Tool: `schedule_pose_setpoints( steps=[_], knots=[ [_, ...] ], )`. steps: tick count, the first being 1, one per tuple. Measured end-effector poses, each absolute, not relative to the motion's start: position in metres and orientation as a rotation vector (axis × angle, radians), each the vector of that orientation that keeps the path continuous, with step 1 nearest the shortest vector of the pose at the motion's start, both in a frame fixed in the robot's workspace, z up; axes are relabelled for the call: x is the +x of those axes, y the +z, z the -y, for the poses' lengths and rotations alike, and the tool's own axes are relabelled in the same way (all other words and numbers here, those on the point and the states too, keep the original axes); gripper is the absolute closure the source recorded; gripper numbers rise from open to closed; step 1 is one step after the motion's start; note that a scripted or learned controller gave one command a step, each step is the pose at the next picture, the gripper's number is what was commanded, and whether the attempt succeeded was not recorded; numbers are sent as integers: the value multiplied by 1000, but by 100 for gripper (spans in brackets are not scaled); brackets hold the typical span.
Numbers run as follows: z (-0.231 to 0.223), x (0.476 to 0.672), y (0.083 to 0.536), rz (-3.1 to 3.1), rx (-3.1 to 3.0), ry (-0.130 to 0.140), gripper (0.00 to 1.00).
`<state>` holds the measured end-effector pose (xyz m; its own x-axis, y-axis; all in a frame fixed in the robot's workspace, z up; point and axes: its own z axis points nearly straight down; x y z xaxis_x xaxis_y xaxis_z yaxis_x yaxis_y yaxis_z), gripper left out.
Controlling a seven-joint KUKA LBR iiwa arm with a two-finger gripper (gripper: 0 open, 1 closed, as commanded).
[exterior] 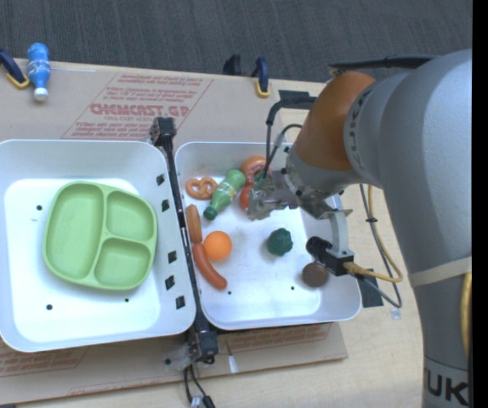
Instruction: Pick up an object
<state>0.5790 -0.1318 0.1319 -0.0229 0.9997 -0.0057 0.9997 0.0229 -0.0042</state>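
The right bin holds small toy foods. An orange ball lies near its left wall, with an orange-red sausage just below it. A green bottle and a pretzel sit at the back left. A dark green broccoli piece rests mid-bin, and a brown round piece lies at the right. My gripper hangs low over the back of this bin, just right of the green bottle and over a red item that is partly hidden.
The left bin holds a light green divided plate. A black divider with clips runs between the bins. A blue-and-white bottle lies on the cardboard at the back left. The arm's bulk covers the right side.
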Motion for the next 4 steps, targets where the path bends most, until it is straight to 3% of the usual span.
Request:
schedule_pose_setpoints(
  steps=[1,2,3,4],
  knots=[
    [143,568,127,-2232,2217,-6,100],
    [161,511,104,-2232,2216,-5,100],
    [195,564,180,-2227,2215,-1,100],
    [180,623,102,-2230,2217,-3,100]
  ],
)
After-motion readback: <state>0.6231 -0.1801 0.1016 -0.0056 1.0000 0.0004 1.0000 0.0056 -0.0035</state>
